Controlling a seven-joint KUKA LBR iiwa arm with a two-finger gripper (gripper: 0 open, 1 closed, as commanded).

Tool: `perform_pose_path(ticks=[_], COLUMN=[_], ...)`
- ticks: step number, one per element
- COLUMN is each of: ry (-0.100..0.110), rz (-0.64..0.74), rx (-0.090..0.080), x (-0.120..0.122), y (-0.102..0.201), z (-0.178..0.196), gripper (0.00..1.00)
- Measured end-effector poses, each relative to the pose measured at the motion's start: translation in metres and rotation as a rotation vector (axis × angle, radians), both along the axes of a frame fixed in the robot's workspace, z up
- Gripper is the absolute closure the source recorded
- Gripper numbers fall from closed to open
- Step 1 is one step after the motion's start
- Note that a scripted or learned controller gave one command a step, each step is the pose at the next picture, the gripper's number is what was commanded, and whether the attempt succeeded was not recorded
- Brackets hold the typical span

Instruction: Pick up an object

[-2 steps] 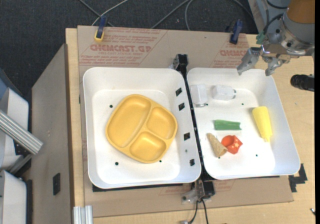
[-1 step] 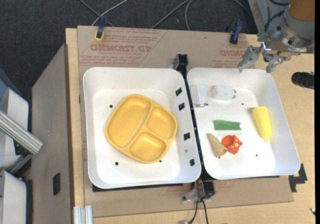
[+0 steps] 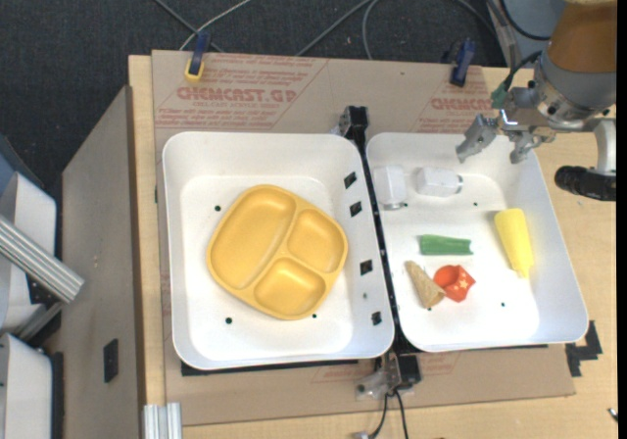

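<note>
The gripper (image 3: 498,140) hangs over the far edge of the right bin (image 3: 558,324), its 2 fingers spread apart with nothing between them. The arm (image 3: 584,25) reaches in from the upper right, its orange band just above the wrist.

Inside the right bin lie 6 small things. A yellow corn cob (image 3: 514,239) sits near the right wall, pointing toward the near edge. A green strip (image 3: 445,246) lies flat in the middle. Just below it, a red pepper piece (image 3: 454,281) touches a tan wedge (image 3: 424,284) on its left. Toward the far side, 2 white blocks (image 3: 393,185) rest side by side, near but apart, hard to make out against the white floor. All of them lie well apart from the gripper.

The left bin (image 3: 186,231) holds a yellow divided plate (image 3: 277,251) with 3 compartments, tilted at a slant. Both bins rest on a cardboard sheet (image 3: 294,84).
</note>
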State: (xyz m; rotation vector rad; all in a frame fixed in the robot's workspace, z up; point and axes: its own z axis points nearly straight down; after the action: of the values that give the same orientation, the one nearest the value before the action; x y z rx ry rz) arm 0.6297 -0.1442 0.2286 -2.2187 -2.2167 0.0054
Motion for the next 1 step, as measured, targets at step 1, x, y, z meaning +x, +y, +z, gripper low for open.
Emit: perform_pose_path(ticks=[1], ry=[0.002], rz=[0.000], rx=[0.001], x=[-0.0075], y=[-0.0044], z=[-0.0596], gripper=[0.00])
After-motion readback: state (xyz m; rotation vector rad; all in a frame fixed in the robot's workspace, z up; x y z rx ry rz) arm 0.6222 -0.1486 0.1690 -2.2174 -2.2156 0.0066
